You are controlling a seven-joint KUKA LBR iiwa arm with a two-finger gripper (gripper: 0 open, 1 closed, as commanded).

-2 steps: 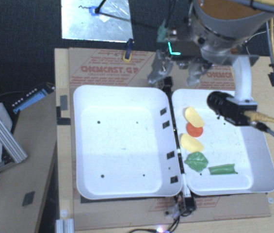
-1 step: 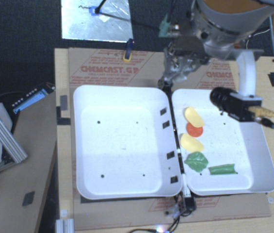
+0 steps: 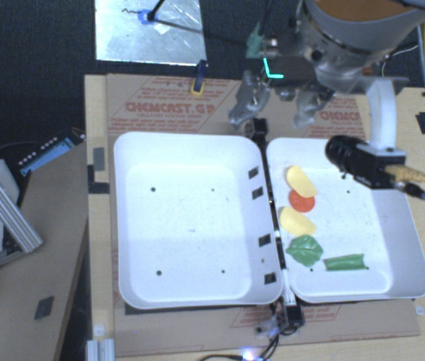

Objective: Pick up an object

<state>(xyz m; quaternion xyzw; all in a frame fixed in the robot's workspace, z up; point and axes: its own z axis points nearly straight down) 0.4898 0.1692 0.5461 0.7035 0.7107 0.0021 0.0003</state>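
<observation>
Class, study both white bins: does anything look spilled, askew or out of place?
Nothing stands out. The yellow pieces, red piece, green leaf and green strip all lie inside the right bin, none spilled.

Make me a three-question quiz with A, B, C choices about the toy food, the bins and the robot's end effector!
1. Where are the food pieces?
A. right bin
B. left bin
C. on the cardboard

2. How many red pieces are there?
A. three
B. one
C. none

3. What is the end effector doing?
A. squeezing a yellow piece
B. lifting the green piece
C. hanging open above the bins' far edge

Answers:
1 A: every piece lies in the right bin.
2 B: a single red piece sits between two yellow pieces.
3 C: the end effector hangs with its fingers apart and nothing between them.
</observation>
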